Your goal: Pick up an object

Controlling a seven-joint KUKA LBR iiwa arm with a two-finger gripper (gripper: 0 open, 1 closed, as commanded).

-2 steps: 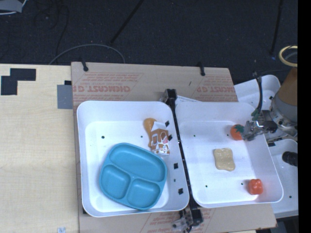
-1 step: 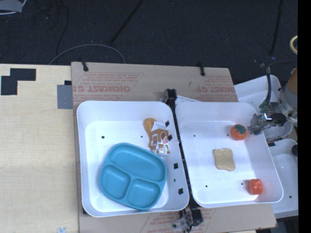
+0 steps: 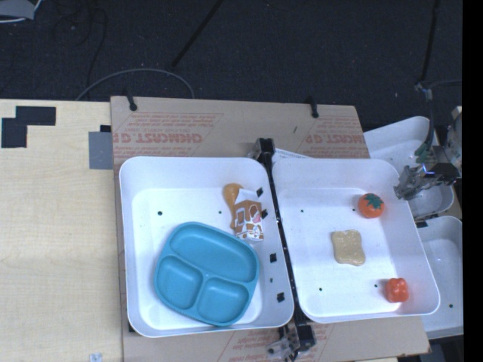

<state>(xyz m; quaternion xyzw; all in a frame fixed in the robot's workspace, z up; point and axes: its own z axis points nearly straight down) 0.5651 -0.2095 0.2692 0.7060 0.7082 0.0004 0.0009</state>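
Note:
The right bin (image 3: 332, 173) holds three small objects. An orange tomato-like toy with a green top (image 3: 370, 205) lies near its far right side. A beige slice of toast (image 3: 348, 247) rests in the middle. A red-orange object (image 3: 395, 289) sits at the near right corner. In the left bin (image 3: 139, 202) a blue divided plate (image 3: 205, 273) lies tilted, with a brown-orange piece (image 3: 232, 195) and a small patterned packet (image 3: 248, 222) beside it. My gripper (image 3: 419, 176) hangs at the right bin's far right rim, just right of the tomato toy and apart from it.
A black divider clip (image 3: 266, 151) runs between the two bins. Brown cardboard (image 3: 226, 127) lies under both bins. More white trays (image 3: 445, 262) stand to the right. A pale wooden bench top (image 3: 53, 240) stretches to the left.

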